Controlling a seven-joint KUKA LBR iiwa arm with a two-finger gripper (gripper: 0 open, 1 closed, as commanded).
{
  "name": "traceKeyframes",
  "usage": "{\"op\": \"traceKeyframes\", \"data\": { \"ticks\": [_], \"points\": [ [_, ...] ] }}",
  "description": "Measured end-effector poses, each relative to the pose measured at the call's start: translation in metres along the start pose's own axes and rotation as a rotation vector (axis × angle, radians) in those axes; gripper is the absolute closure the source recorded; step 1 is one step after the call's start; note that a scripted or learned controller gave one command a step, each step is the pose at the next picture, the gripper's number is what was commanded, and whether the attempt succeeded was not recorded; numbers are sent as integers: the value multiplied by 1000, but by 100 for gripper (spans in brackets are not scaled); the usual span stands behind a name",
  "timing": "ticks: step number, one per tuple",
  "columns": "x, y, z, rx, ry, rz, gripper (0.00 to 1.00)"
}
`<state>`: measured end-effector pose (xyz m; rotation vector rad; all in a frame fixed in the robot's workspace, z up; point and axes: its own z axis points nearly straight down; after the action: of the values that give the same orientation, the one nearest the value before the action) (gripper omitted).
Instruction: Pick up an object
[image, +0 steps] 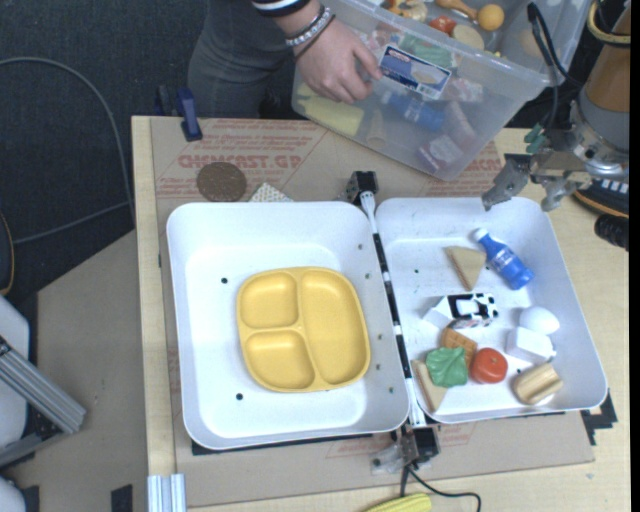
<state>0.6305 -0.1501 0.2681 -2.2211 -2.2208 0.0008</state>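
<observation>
**Desk:** Two white bins sit side by side on the counter (150, 300). What goes in each?

**Photographer:** A yellow divided plate (301, 329) fills the middle of the left bin (200, 240). The right bin (570, 330) carries the pickable things: a blue bottle (503, 260) lying tilted near the far side, a tan wedge (463, 266) just beside it, a black-and-white toy (471, 308) in the middle, then a green leafy piece (449, 366), a red tomato (489, 365), a white egg-like piece (540, 321) and a bread roll (535, 383) along the near side.

**Desk:** And the arm?

**Photographer:** Its end effector (530, 190) hangs over the far right corner of the right bin, fingers spread apart with nothing between them. A person's hand (335, 65) holds a clear tub of toys (430, 80) beyond the bins.

**Desk:** So what stage is this?

**Photographer:** Approach, by my reading. Nothing is lifted. The bottle looks the closest candidate; the next move would call for shifting inward over it, descending, and turning the fingers to straddle its narrow body, keeping clear of the wedge.
</observation>
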Motion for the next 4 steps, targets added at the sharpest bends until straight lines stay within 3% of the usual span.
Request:
{"op": "traceKeyframes", "data": {
  "ticks": [1, 2, 3, 4],
  "points": [
    [-54, 11, 116, 3, 0, 1, 0],
    [-24, 9, 178, -10, -3, 0, 0],
    [-23, 10, 167, -15, -2, -1, 100],
    [-68, -7, 100, -4, -3, 0, 100]
  ]
}}
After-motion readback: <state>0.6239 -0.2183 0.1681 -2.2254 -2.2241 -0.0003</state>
